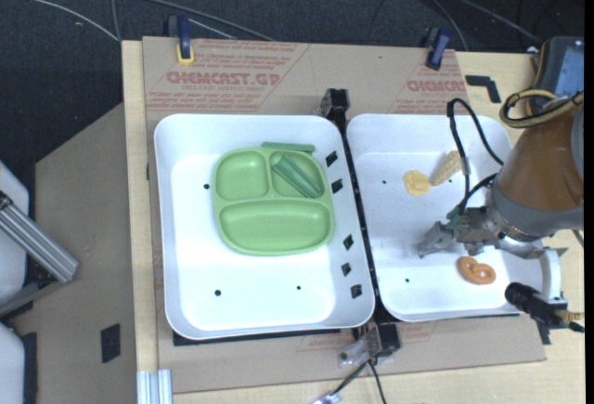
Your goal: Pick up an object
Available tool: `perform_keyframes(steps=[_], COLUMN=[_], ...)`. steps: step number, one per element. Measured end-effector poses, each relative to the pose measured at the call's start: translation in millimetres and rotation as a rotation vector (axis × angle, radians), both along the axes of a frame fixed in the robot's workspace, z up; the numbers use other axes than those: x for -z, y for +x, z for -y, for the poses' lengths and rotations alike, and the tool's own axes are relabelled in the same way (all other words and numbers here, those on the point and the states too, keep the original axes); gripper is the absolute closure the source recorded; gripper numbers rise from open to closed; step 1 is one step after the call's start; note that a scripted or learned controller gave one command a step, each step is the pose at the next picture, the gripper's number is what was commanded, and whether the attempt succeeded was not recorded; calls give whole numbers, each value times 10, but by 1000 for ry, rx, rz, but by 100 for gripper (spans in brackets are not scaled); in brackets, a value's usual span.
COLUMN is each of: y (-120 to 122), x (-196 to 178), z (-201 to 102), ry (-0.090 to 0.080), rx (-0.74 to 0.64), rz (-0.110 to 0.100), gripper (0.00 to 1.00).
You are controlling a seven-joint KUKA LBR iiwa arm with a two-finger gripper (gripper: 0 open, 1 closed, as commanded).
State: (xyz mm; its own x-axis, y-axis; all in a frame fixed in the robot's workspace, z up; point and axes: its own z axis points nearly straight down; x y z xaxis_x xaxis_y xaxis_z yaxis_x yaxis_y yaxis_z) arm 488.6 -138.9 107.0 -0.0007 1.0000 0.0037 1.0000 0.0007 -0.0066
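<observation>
From my remote station I looked down on two shallow white bins side by side. Far left of the jaws, the left white bin (186, 300) held a pale green plastic plate with three compartments (273, 202), a darker green strip lying in its upper right compartment. The right white bin (390, 300) held the arm's grey two-finger gripper (429, 242), lowered near the floor; I could not tell whether the jaws were open or closed, and nothing showed between them. Above the jaws lay a small yellow rounded piece (417, 181) touching a tan ridged stick (446, 166). Just right of and below the jaws lay a small orange ring-shaped toy (478, 271). I judged it light, stiff and a little slick, best pinched across its rim. It sat near the bin's lower wall, while open floor lay left of the jaws.
</observation>
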Motion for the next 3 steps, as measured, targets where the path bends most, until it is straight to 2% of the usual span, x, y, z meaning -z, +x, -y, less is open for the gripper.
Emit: perform_keyframes(steps=[1, 2, 3], y=[-4, 3, -19], x=[235, 115, -375], z=[-8, -6, -97], ry=[-1, -1, -4], rx=[1, 1, -1], rz=[2, 6, 11], gripper=[0, 100, 100])
